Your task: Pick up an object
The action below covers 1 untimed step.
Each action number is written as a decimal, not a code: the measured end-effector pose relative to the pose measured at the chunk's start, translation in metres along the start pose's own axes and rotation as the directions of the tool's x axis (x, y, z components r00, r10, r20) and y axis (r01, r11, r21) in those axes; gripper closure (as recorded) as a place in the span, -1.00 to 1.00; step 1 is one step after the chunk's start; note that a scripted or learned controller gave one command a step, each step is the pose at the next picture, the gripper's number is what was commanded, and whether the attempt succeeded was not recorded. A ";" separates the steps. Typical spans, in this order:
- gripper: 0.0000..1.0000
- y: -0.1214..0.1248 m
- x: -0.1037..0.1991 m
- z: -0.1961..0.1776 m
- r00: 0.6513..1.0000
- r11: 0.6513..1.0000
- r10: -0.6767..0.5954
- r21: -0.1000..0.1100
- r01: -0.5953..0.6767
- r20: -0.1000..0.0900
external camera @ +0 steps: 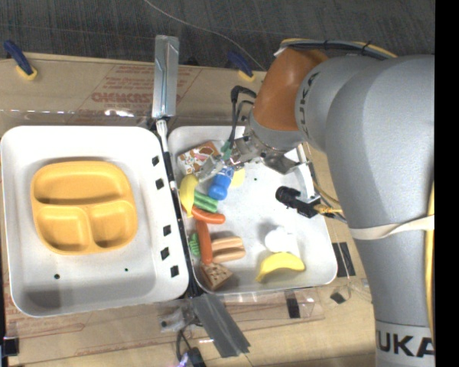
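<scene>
My gripper (pixel 233 156) reaches down into the far left part of the right bin (pixel 314 239), under the orange wrist band. Its tip is right beside a small blue bottle (pixel 220 183) and a printed snack packet (pixel 197 159). Just below lie a green toy piece (pixel 206 202), a yellow piece (pixel 187 192) against the bin's left wall, and an orange sausage (pixel 208 217). Nearer the front are a hot dog bun (pixel 227 248), a carrot-like orange stick (pixel 204 243), a brown wedge (pixel 216 275), a banana (pixel 281 264) and a white round object (pixel 280 241).
The left bin (pixel 30 281) holds a yellow compartment tray (pixel 84 204). A grey divider bar (pixel 165 75) stands between the bins at the back. The big grey arm (pixel 375 144) covers the right bin's right side.
</scene>
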<state>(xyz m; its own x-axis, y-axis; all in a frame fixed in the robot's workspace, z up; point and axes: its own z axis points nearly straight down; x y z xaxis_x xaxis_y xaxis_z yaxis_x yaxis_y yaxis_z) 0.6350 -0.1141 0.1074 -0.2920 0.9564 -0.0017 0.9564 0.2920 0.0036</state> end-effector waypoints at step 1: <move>-1.00 -0.011 0.007 0.010 1.000 1.000 -0.007 -0.004 0.007 0.003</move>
<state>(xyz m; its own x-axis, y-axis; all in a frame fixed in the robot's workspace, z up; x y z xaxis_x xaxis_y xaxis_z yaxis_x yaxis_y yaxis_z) 0.6228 -0.1101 0.0971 -0.2988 0.9543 -0.0052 0.9543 0.2988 0.0078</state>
